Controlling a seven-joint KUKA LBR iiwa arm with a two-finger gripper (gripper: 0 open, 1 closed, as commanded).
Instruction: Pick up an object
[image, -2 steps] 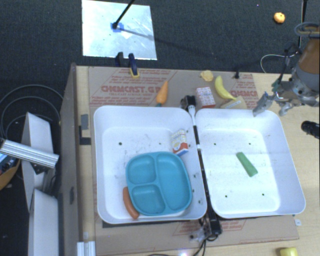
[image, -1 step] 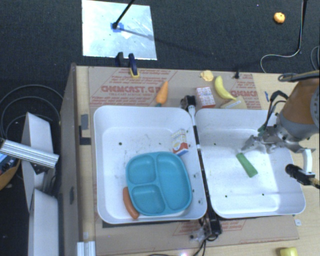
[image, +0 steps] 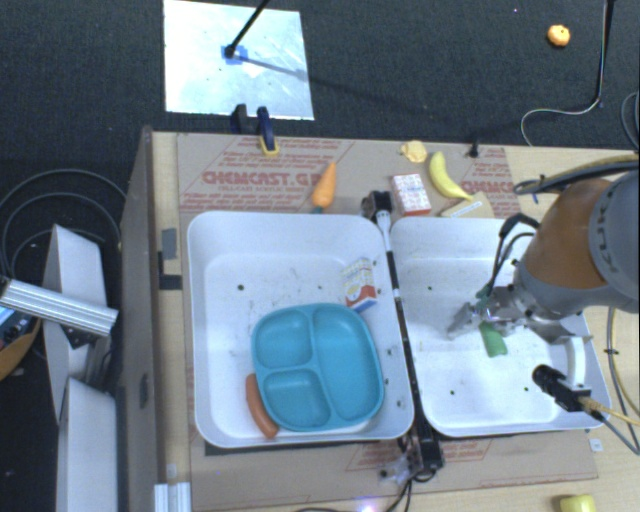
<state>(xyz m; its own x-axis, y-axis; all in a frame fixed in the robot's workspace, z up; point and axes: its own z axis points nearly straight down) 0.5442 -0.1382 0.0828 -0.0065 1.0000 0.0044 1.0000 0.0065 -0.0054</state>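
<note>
Camera view: arm reaches in from the right over the right bin (image: 440, 415); gripper (image: 478, 318) low inside that bin, tilted toward its left side. Gripper state: can't tell. Green object (image: 494, 341) lies on right bin floor just beside/under the gripper, can't tell if touching. Left bin (image: 215, 300) holds blue divided plate (image: 317, 366), orange sausage-like item (image: 260, 405) at plate's lower-left edge, small carton (image: 361, 284) near plate's upper right. On counter (image: 170, 400) behind bins: carrot (image: 324, 186), banana (image: 445, 177), small box (image: 411, 194).
</note>
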